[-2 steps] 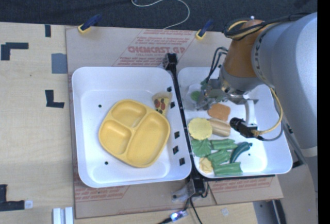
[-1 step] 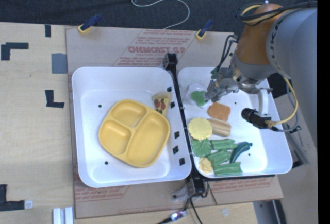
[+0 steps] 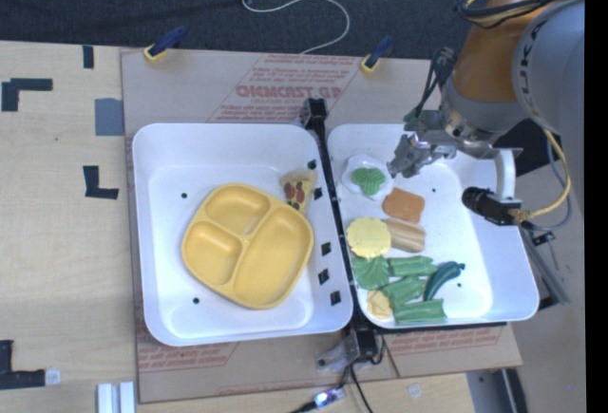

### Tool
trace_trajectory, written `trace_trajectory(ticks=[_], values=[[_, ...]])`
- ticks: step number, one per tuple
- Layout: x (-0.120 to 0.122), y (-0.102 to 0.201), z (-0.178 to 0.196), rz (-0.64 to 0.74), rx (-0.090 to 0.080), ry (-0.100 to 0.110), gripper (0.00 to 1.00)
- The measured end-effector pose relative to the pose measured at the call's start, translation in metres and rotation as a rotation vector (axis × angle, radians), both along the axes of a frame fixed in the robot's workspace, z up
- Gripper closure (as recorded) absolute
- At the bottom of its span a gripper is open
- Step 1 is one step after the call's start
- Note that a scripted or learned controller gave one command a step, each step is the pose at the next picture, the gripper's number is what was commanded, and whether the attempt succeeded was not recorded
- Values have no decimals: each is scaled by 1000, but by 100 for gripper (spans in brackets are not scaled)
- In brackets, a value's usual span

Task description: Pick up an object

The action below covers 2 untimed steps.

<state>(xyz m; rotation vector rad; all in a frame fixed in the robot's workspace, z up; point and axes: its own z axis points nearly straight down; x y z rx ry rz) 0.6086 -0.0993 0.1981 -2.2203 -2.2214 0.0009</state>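
Green bean pods (image 3: 410,286) and a dark green pepper (image 3: 443,278) lie at the near edge of the right bin (image 3: 494,292), well below the fingers (image 3: 407,158). The fingers hang over that bin's far part; whether they are apart or together I cannot tell (too small). Just left of them sits a broccoli piece (image 3: 367,180), just below an orange slab (image 3: 404,205). A yellow divided plate (image 3: 247,245) fills the left bin (image 3: 152,212).
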Motion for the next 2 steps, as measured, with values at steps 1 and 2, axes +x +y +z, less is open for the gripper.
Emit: trace_trajectory(ticks=[1,2], values=[[0,1,27,1,0,-1,100],[19,26,17,2,-1,0,100]])
